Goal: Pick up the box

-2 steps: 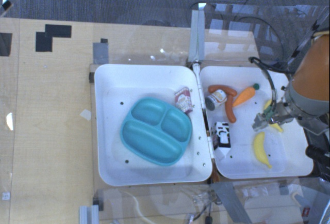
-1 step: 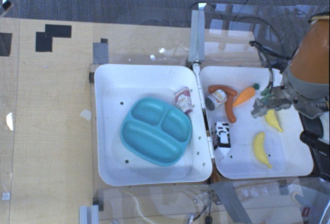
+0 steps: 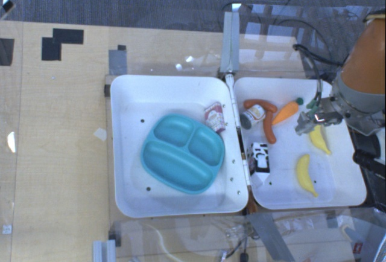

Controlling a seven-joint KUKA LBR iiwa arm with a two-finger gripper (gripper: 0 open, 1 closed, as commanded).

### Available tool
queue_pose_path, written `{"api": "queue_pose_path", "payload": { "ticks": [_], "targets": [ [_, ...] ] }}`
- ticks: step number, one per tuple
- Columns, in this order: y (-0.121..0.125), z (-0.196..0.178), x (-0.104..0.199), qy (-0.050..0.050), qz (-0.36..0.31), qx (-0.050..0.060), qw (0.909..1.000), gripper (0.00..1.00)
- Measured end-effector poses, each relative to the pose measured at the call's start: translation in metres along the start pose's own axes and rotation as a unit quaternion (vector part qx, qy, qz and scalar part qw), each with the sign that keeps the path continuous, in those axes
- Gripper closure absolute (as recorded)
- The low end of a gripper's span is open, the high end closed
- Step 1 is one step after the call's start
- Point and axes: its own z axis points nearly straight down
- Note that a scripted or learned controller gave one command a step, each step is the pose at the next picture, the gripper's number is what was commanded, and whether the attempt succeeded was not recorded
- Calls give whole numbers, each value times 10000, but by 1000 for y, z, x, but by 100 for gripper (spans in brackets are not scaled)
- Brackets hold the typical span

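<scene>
The box (image 3: pixel 259 157) is small, black and white. It lies in the right bin (image 3: pixel 344 194), close to that bin's left wall, near the front. It is flat on the white floor and nothing is holding it.

Just behind the box there is a sausage (image 3: pixel 266 119), bent like a hook, reddish brown. A little can (image 3: pixel 253 115) sits right by it, touching it or almost. A carrot (image 3: pixel 286 112) lies beside the sausage, with its green tip pointing toward my hand.

My gripper (image 3: pixel 312 121) is over the right side of this bin, well apart from the box. It is above the top of a banana (image 3: pixel 319 139). I cannot tell if my fingers are spread or pinched together, because they look like a blur from here. I see nothing held in them.

A second banana (image 3: pixel 305 174) lies nearer the front of the bin, to the right of the box.

The left bin (image 3: pixel 126 194) has a blue plate (image 3: pixel 183 153) with three parts in it. A small red and white packet (image 3: pixel 215 117) leans at the plate's back edge, next to the wall between the two bins.

Both bins sit on a light wooden bench (image 3: pixel 54 152).
</scene>
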Motion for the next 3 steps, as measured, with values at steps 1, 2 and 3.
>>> {"api": "queue_pose_path", "payload": {
  "ticks": [1,2,3],
  "targets": [
    [3,-9,0,-5,-19,-11,10000,100],
    [-55,-17,-97,-8,277,13,9996,100],
    [-52,-27,-97,-18,246,-3,9997,100]
  ]
}}
